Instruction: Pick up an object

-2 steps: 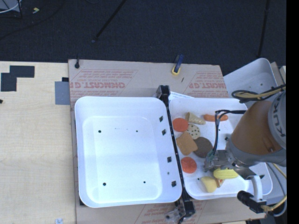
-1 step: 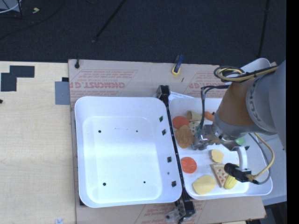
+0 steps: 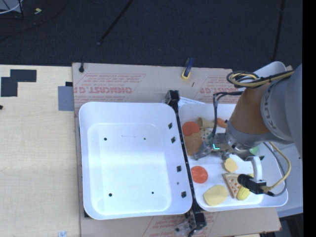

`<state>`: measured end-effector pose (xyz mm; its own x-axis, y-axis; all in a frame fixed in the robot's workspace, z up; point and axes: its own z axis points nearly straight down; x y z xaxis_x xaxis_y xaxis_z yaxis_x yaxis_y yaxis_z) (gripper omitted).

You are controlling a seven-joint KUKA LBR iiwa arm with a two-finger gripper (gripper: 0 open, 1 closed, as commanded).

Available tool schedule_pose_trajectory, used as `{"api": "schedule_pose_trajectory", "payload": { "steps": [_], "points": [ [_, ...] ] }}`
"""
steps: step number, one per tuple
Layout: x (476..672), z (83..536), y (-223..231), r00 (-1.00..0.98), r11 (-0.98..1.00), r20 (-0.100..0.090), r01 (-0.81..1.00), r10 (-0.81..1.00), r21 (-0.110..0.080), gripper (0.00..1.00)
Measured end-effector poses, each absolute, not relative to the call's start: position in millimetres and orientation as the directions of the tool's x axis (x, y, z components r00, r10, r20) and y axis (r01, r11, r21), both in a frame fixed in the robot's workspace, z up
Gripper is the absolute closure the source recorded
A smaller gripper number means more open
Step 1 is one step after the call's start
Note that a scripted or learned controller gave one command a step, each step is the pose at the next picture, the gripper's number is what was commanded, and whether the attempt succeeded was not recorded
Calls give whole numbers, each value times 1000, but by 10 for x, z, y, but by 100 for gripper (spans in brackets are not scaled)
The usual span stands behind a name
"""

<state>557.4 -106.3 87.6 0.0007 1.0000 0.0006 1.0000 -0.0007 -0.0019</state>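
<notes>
Gripper (image 3: 203,151) grip state unclear, over right bin (image 3: 281,197); two red discs (image 3: 199,174).

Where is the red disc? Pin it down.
The red disc lies in the right bin, near its left wall, below the brown piece and up-left of the pale yellow piece.

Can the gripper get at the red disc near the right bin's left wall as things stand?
Probably yes. The red disc lies flat and uncovered in the right bin, apart from its neighbours, just below the gripper; the nearby wall may crowd one finger.
</notes>
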Motion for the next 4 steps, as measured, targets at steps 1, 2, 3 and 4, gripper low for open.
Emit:
{"api": "schedule_pose_trajectory", "payload": {
  "steps": [1, 2, 3, 4],
  "points": [
    [5974, 879, -1578, 1, -1, -2, 1000, 1000, 1, 0],
    [6411, 879, -1424, -2, 2, 0, 1000, 1000, 1, 0],
    [6436, 872, -1089, -3, 3, 2, 1000, 1000, -3, 0],
    [6431, 967, -1097, -6, 6, 0, 1000, 1000, -7, 100]
  ]
}}
